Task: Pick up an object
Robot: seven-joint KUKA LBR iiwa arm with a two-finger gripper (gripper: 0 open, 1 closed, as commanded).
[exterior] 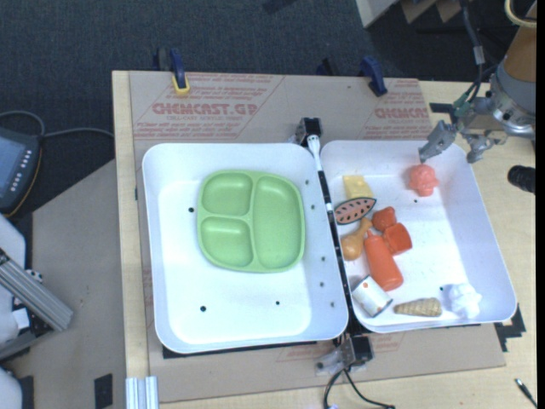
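1. table (255,109): brown board top with red lettering, carrying two shallow white bins side by side.
2. left bin (170,296): holds one green divided plate (253,221), three compartments, lying flat near the bin's middle.
3. right bin (485,228): holds the loose items listed below.
4. pink ball (421,179): upper part of the right bin, apart from the other items, just below the hand.
5. yellow block (357,186): near the right bin's left wall.
6. dark seeded slice (354,210): just below the yellow block.
7. orange bottle (382,262): lying tilted at bin centre, beside two small red pieces (391,229).
8. waffle cone (418,308): lying flat near the front wall, with a white crumpled item (462,297) to its right.
9. hand (456,146): over the right bin's upper right corner, two fingers spread apart, nothing between them.
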